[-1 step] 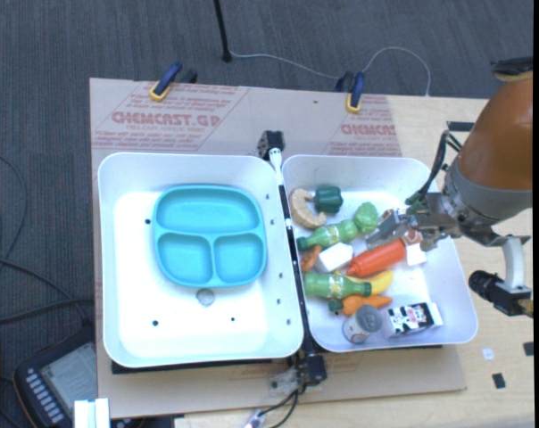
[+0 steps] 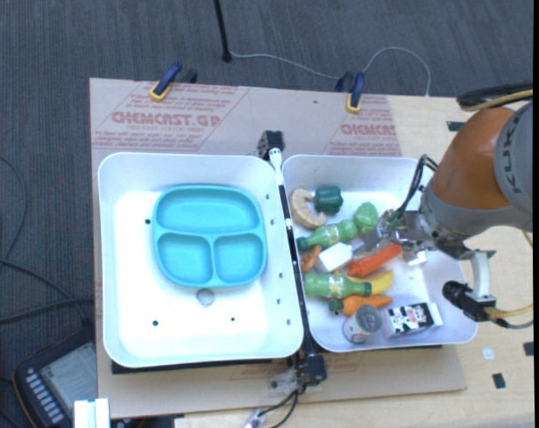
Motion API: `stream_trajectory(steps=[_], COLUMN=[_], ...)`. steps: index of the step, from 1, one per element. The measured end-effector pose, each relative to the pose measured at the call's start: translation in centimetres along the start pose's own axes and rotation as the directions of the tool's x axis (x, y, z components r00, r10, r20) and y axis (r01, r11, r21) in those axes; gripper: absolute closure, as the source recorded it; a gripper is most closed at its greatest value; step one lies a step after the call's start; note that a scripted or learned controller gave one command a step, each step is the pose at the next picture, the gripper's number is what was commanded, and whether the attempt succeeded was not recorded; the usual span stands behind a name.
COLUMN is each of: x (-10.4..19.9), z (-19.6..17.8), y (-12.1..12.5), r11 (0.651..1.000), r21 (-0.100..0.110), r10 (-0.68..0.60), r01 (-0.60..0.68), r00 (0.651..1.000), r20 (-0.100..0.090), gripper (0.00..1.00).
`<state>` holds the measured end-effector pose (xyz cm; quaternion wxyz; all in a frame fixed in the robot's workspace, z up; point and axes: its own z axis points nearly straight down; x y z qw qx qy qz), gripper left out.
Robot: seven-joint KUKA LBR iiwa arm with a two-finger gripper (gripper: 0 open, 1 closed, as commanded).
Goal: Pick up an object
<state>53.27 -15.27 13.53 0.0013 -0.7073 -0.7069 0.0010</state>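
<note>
A: Where is the hand (image 2: 390, 234) at this moment?

B: It is low inside the right bin (image 2: 448, 333), above the heap of toy food. Its tip is just beside the carrot (image 2: 374, 260) and the green pepper (image 2: 366, 214). If it is spread or pressed together, I cannot tell; the wrist covers this part.

A: Which thing is best to take?

B: I think the carrot. It lies tilted, with the thick end up toward the hand, and its upper side is free. It seems to be a plastic toy, so I judge it light, stiff and a little slippery. It will not break, but it can slide out because it becomes thinner to one end.

A: So where to take hold?

B: Across the thick part, near the middle, not at the point. The white block (image 2: 335, 257) touches it on the left, and the banana (image 2: 377, 283) lies just under it, so there is little room there.

A: And the others?

B: The green bottle (image 2: 334, 284) and the cucumber (image 2: 330, 234) are round and smooth, and they can roll. The milk carton (image 2: 412, 317) lies flat near the front wall and has flat sides, so it is a good second choice. The blue tray (image 2: 210, 236) in the left bin (image 2: 131, 172) is wide and shallow, and too broad for two fingers.
</note>
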Motion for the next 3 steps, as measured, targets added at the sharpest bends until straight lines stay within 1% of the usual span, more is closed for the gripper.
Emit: stream_trajectory(steps=[1, 2, 3], x=[2.8, 2.8, 9.0], z=[4.8, 3.7, -8.8], y=[-3.7, -3.6, -0.1], r11=[1.0, 1.0, 1.0], r21=[-0.011, -0.014, -0.004], r10=[0.002, 0.002, -0.002], r01=[-0.002, -0.002, 0.002], r00=[1.0, 1.0, 1.0], r20=[0.004, 0.004, 0.001], gripper=[0.0, 1.0, 1.0])
